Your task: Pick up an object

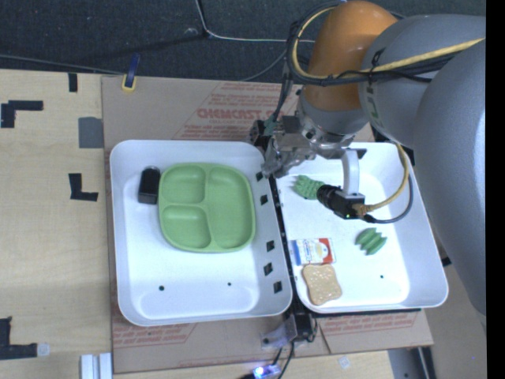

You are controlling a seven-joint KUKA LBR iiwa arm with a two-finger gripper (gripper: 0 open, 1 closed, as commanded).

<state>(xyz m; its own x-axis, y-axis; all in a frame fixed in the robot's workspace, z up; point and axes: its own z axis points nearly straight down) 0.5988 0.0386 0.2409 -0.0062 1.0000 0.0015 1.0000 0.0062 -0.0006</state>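
Gripper sits low over the top-left corner of the right bin, right by the divider between the bins. Can't tell from this angle whether it's released or clenched; nothing visibly in it. Nearest candidate is the green knobbly piece, just beside the gripper toward the bin's middle, apart from it, lying flat. My read: the step in hand is lining up on that piece. To do it well, move clear of the bin wall so it doesn't foul the descent, centre over the piece's long axis, and close across the narrow width. It looks like moulded plastic or rubber, bumpy and elongated; should grip OK but may roll. Others in the same bin: green pod, small and ridged; flat packet, red/white/blue print, thin, hard to get under; toast slice, tan, flat, rounded top. Left bin: pale green divided plate, smooth, three compartments, with a black block just at its left edge.
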